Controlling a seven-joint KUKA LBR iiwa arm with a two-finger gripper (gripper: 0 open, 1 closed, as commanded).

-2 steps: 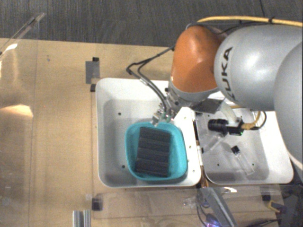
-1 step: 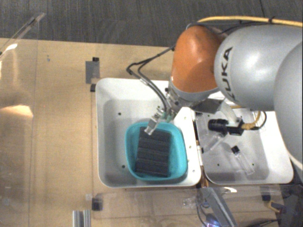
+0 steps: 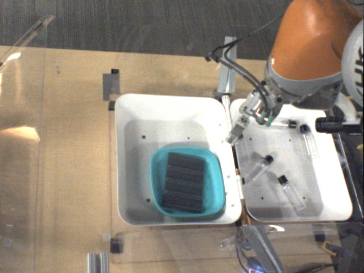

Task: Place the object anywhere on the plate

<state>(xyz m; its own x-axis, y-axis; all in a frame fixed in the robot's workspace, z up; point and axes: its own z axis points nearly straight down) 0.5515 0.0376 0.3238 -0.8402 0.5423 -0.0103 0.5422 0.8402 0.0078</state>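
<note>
A teal square plate (image 3: 216, 182) sits in the left bin (image 3: 131, 152), toward its front right. On the plate lies a dark grey ribbed block (image 3: 183, 182), flat and slightly tilted. My gripper (image 3: 239, 129) hangs over the back left corner of the right bin (image 3: 335, 209), close to the wall between the two bins. It is above and to the right of the plate, apart from the block. The orange and grey wrist hides its upper part.
Several clear vials with black caps lie scattered in the right bin, among them one (image 3: 259, 166) near the middle, one (image 3: 290, 191) toward the front and one (image 3: 307, 139) at the back. A metal post (image 3: 227, 67) stands behind the bins.
</note>
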